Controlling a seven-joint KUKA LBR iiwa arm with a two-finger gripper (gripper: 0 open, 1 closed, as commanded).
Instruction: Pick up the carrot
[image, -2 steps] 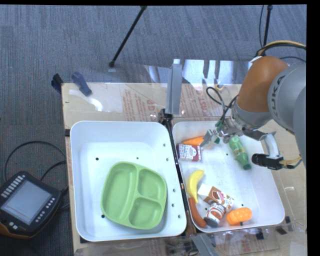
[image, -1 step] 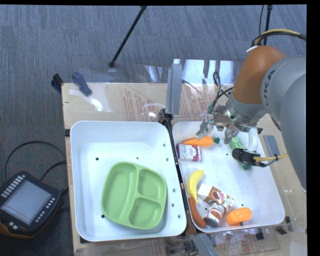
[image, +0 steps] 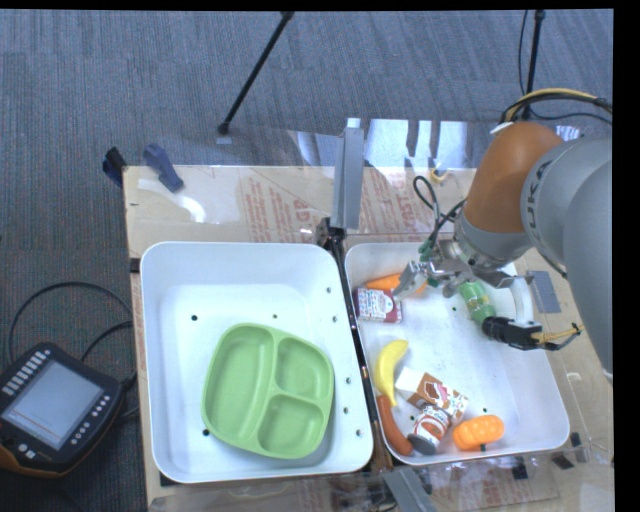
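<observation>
Camera view, left to right: a green tray (image: 268, 390) lies in the left bin (image: 160, 300); in the right bin (image: 540, 400), the carrot (image: 381, 283) rests near the back-left corner, ungrasped. Beside it hovers the claw (image: 425, 272), state unclear.

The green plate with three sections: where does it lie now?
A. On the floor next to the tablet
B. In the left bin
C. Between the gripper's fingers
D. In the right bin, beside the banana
B. The green plate lies flat on the floor of the left bin, while the banana and the gripper are over in the right bin.
</observation>
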